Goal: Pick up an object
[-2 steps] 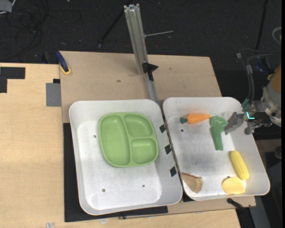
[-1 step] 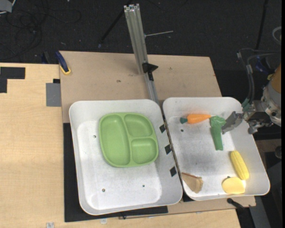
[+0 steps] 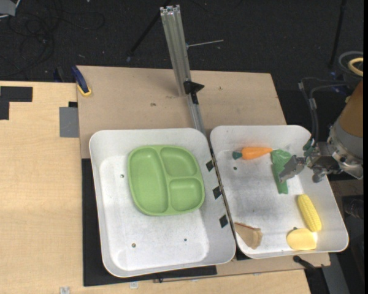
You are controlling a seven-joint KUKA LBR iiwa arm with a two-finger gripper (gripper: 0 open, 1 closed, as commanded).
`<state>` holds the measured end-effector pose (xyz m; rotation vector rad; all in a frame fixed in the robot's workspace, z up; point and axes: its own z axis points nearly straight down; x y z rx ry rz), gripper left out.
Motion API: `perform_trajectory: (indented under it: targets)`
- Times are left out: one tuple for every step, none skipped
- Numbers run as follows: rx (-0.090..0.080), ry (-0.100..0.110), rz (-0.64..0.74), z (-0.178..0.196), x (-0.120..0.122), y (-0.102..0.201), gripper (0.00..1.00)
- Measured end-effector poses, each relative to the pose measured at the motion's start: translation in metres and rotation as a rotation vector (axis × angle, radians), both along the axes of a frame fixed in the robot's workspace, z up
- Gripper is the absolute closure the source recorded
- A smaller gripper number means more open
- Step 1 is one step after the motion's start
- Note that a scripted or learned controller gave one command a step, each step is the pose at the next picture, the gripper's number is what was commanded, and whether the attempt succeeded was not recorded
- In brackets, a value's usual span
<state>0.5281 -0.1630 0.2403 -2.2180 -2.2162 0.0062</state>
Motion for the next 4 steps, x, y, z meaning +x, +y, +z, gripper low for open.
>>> perform_trajectory:
  targets:
    - [0.001,0.001,0.0,-0.056,0.001,-0.009,0.0]
    - [0.001,0.001,0.0,-0.105,0.007,-0.014,0.0]
    - [0.0,-0.003,-0.003,-0.093,0.008,-0.016,1.0]
    - [-0.002,-0.009,0.002,-0.05,0.007,-0.015,1.0]
